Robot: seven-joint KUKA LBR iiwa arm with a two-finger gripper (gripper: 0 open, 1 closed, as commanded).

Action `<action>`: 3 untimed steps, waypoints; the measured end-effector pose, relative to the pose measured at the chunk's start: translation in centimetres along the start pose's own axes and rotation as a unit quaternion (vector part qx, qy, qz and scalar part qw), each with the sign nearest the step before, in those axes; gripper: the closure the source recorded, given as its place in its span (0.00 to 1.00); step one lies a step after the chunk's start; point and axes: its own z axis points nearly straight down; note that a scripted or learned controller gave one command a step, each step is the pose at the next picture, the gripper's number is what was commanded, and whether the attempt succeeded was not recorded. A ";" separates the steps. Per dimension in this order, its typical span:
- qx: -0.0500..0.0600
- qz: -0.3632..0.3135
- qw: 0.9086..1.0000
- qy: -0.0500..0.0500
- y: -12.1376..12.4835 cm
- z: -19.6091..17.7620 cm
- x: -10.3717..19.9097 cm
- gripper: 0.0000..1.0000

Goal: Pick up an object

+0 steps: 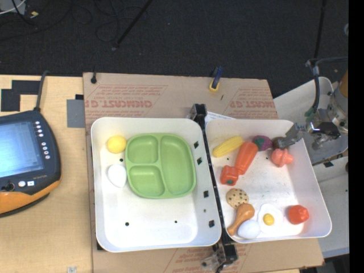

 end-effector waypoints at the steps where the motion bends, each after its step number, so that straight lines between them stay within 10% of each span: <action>1: 0.001 -0.002 1.000 0.000 0.8 5.5 0.7 0.00; 3: 0.001 -0.001 1.000 0.000 1.0 16.2 1.5 0.00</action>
